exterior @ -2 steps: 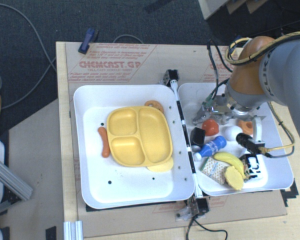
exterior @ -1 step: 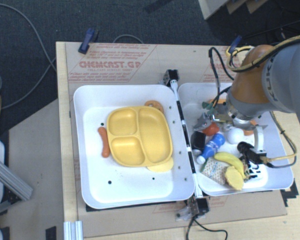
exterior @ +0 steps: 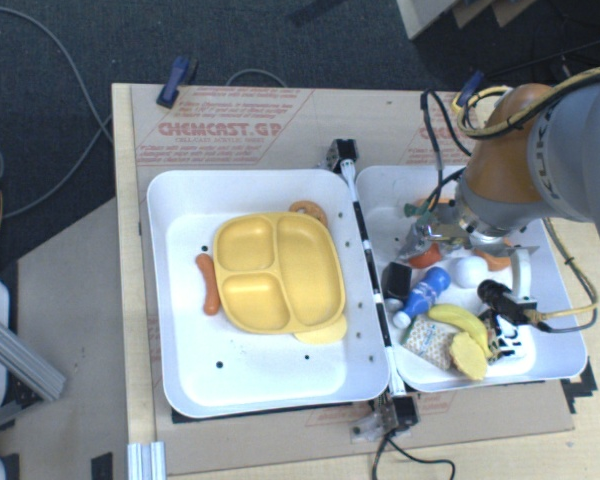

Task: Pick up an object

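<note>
Nearest the camera, at the lower right of the frame, lie a yellow banana [exterior: 458, 321] and a speckled pouch [exterior: 429, 345] in the right bin [exterior: 570, 353] — my candidates, along with a blue bottle [exterior: 427, 289] and a white ball [exterior: 469, 269] just above them. My gripper [exterior: 442, 236] hangs low over that clutter at mid right; whether it grips anything I cannot tell. Left of centre, a yellow tray [exterior: 278, 272] sits in the left bin [exterior: 180, 348]. By my judgement nothing is lifted yet — the pick remains to do.
</note>
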{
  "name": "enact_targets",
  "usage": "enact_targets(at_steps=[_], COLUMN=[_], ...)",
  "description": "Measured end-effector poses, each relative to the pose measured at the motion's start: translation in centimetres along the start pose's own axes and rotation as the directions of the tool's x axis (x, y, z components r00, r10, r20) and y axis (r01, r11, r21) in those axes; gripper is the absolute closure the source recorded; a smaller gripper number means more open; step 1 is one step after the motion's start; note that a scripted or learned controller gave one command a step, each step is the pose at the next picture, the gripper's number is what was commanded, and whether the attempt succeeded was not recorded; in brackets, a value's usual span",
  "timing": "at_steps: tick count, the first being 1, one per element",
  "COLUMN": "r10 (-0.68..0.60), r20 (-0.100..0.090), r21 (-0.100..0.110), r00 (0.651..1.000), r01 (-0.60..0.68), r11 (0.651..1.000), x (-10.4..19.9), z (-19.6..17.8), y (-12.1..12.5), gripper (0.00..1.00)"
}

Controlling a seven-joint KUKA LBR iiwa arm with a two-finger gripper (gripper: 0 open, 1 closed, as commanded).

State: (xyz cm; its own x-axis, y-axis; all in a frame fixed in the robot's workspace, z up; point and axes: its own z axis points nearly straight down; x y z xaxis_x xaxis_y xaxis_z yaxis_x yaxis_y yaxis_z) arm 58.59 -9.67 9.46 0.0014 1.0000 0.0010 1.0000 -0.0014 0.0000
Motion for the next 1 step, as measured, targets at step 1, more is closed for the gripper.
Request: enact_targets(at_steps=[1], r10=[-0.002], r20=[0.001], r21=[0.000], r00=[1.000], r01=[0.002], r11=[1.000], x=[4.84], z=[-8.99], y=[-2.45], gripper=[1.00])
